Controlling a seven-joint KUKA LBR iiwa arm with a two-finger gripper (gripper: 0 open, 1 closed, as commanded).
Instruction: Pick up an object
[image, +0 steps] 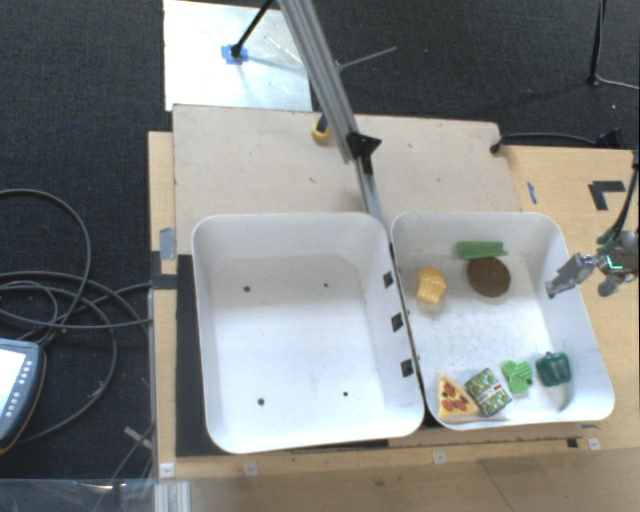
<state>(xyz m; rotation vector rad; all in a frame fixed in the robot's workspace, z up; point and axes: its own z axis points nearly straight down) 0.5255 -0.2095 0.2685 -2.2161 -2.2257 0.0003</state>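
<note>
So in the camera view we've got the tool (590, 268) sitting at the right bin's (545, 235) 3 o'clock rim, just outside the wall. We can't tell how it's set, too small and blurry. Nothing's in it as far as we can see. Closest grab looks like the brown round object (489, 277), off at the tool's 9 o'clock, with a green block (480, 249) touching its top edge, long axis running 9-to-3. The yellow corn piece (431, 286) is further along. Pizza slice (455, 398), green-patterned box (488, 391), light green toy (517, 375) and dark green pepper (553, 369) cluster around 7 o'clock. We'd say the bin wall is the only obstacle.
</note>
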